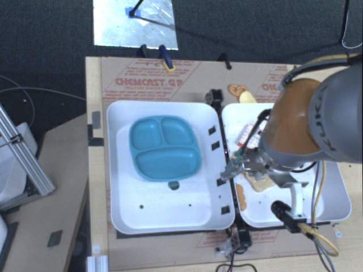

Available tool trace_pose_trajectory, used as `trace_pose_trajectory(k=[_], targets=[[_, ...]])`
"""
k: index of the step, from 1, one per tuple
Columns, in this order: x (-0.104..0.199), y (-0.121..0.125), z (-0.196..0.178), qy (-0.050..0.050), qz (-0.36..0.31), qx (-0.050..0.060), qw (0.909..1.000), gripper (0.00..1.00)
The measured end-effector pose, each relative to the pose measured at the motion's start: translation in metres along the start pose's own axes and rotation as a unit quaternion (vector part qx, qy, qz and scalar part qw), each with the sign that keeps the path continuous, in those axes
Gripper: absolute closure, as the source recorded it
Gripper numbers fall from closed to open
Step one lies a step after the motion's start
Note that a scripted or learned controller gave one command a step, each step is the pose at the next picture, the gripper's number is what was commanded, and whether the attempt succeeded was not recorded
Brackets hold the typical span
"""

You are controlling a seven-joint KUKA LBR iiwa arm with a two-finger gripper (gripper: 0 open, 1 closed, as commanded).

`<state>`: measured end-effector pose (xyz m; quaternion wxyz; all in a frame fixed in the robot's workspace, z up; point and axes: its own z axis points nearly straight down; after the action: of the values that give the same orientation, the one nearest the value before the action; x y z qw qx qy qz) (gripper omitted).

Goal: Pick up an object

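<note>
Dark carpet all round, and on it a pale table (pixel 92 89) covered by a brown printed cardboard sheet (pixel 170 77) bearing two shallow white bins side by side. Low over the near-left part of the right bin (pixel 336 202), close against the black divider between the bins, the gripper (pixel 240 166), mostly buried under the grey arm (pixel 340 118) and its orange band (pixel 292 118); cannot tell whether released or clenched, and nothing seen grasped in it. Just beside the gripper, toward the near edge of the view, a flat tan piece (pixel 258 182) lying on the bin floor, partly under the wrist. A little further the same way, an orange stick-like object (pixel 241 198), lying lengthwise along the bin's left wall. Just beyond the gripper, toward the far edge, a red-and-white packet (pixel 248 134), half hidden by the arm. Further off in that direction, a yellow object (pixel 247 97) at the bin's far rim, and past it, out on the cardboard, a small orange pretzel-like thing (pixel 237 89). Well away to the view's left of the gripper, in the left bin (pixel 113 152), a blue divided plate (pixel 164 146), with a small dark green object (pixel 174 185) just at its near edge. Far beyond both bins, a crinkled foil sheet (pixel 136 16) on the carpet.
</note>
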<state>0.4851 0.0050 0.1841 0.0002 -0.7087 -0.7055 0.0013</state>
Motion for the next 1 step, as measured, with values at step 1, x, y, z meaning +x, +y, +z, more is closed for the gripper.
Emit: trace_pose_trajectory(k=[1], targets=[[0.0037, 0.0028, -0.0110, 0.001, -0.004, -0.003, 1.0000, 1.00]])
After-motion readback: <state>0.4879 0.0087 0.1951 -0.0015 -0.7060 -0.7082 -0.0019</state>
